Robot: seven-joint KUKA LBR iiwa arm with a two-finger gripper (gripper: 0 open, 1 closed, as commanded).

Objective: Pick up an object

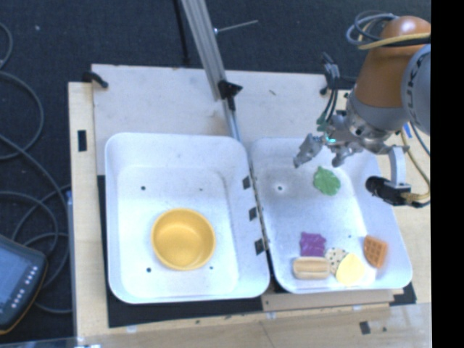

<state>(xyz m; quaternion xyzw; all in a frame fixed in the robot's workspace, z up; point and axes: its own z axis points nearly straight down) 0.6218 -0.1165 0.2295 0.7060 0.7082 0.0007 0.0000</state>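
Far left edge: dark tablet-like device (16,281) on the floor, cables (22,158) looping on the dark carpet above it. Bench (159,96) is light wood-coloured.

Left bin (123,158) is white and shallow and holds a yellow bowl (183,238), upright, sitting in the lower middle part, apart from the walls.

A metal rail (206,46) runs slantwise from the top down to the gap between the bins, with a black clamp (230,90) on it.

Right bin (283,216) is white, touching the left bin along the shared edge. Along its near edge there is a tan bread-roll piece (310,268); just above it a purple block (312,243); right of the roll a small speckled cookie-like piece (335,257); then a pale yellow piece (351,270) touching or just beside the cookie; then an orange waffle-like piece (375,251) near the right wall. A green lumpy object (327,181) lies alone in the upper part of that bin, well apart from the near-edge cluster.

Gripper (320,154) hangs over the top part of the right bin, just above-left of the green object. Fingers spread apart, open fairly wide, nothing between them. One fingertip is near the green object; can't tell if it touches. Grey arm with orange band (384,71) comes in from the right.
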